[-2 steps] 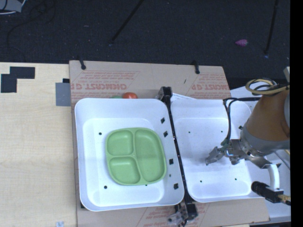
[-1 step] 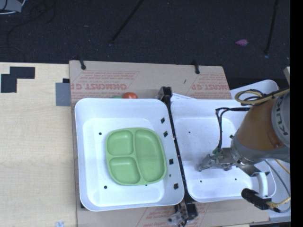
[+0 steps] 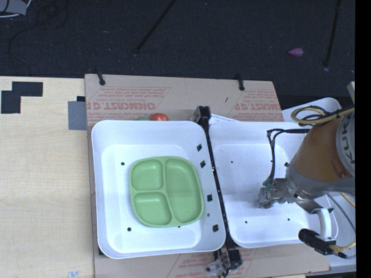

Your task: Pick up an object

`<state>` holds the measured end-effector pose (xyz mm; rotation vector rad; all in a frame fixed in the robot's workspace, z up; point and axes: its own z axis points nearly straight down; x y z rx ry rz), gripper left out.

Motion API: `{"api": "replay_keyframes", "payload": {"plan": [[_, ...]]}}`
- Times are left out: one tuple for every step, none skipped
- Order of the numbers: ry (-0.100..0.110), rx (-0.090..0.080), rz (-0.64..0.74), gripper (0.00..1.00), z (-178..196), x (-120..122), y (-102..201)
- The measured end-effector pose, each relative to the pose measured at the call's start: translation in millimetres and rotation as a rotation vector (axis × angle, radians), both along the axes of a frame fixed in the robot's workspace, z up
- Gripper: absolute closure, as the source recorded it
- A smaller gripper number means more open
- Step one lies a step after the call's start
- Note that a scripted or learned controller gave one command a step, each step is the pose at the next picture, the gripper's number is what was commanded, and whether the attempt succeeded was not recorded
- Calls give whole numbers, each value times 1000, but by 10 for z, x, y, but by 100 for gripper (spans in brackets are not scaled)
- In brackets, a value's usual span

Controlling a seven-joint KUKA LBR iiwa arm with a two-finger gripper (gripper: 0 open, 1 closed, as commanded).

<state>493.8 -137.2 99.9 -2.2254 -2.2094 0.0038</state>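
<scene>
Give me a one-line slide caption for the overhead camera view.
KUKA arm's gripper lowered into the right bin; green divided plate lies in the left bin.

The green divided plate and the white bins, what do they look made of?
The green divided plate looks like moulded plastic, matte: one even colour, soft rounded compartment ridges. The white bins seem thin formed plastic with a slight sheen and rounded corners; that is a guess from the look alone.

Light falls evenly from above, leaving the two white bins [image 3: 243,155] bright, close to washed out along their rims, while the floor behind stays very dark. Shadows are soft and short (a faint one hugs the green tray [image 3: 166,191]). The picture is slightly soft and grainy, and the cardboard's print is blurred.
</scene>
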Motion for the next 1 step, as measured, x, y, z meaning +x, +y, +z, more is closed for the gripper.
{"api": "replay_keyframes", "payload": {"plan": [[-6,-2,7,100,453,-57,43]]}}
